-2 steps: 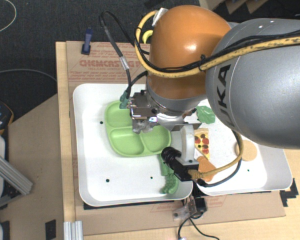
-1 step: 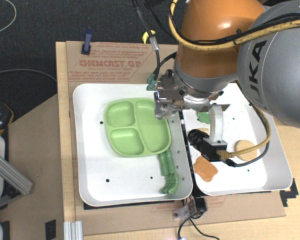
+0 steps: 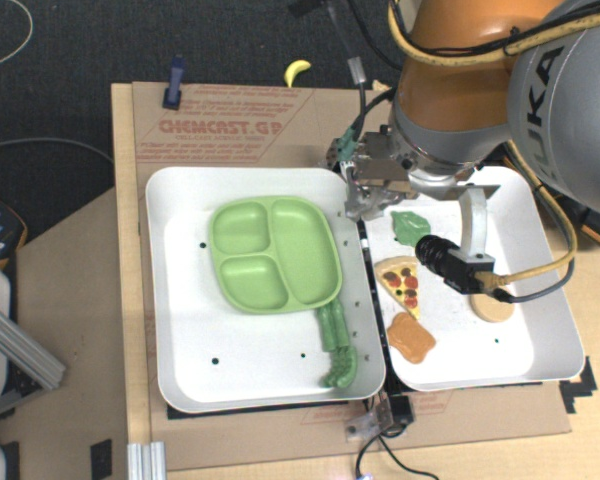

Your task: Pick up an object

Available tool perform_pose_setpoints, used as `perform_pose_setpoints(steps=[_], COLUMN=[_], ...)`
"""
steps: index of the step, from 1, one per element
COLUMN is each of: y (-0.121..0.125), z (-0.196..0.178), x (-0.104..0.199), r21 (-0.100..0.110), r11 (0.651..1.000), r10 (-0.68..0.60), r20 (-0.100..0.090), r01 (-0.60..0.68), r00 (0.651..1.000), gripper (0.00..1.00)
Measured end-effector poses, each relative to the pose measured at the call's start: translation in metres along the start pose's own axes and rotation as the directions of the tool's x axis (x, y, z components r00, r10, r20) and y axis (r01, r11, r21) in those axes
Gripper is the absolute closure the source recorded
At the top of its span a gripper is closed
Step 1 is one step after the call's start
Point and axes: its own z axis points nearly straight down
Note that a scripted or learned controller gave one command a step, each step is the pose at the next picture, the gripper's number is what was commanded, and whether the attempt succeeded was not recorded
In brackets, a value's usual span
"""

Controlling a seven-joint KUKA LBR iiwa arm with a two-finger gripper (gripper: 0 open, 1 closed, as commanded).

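At the near edge of the left bin (image 3: 175, 298), a green toy (image 3: 337, 348) is laid along the divider. Beside it, in the right bin (image 3: 550, 338), an orange-brown piece (image 3: 411, 339) is seen nearest, with a pizza slice (image 3: 400, 281) just behind it and a tan disc (image 3: 493, 307) to the right. A green divided plate (image 3: 274, 254) is set in the middle of the left bin. Farther back, a green object (image 3: 411, 227) is found just beside the gripper (image 3: 365, 196), which is held over the divider; whether its jaws are open or closed cannot be told.
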Motion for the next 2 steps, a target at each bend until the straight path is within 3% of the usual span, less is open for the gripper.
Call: perform_pose_setpoints(steps=[1,2], y=[-0.059,-0.022], z=[0.058,-0.013], x=[0.048,0.012], r21=[0.015,-0.006], r11=[1.0,1.0], r10=[-0.011,-0.003], r20=[-0.002,-0.002], r01=[0.011,0.003], r00=[1.0,1.0], gripper=[1.0,1.0])
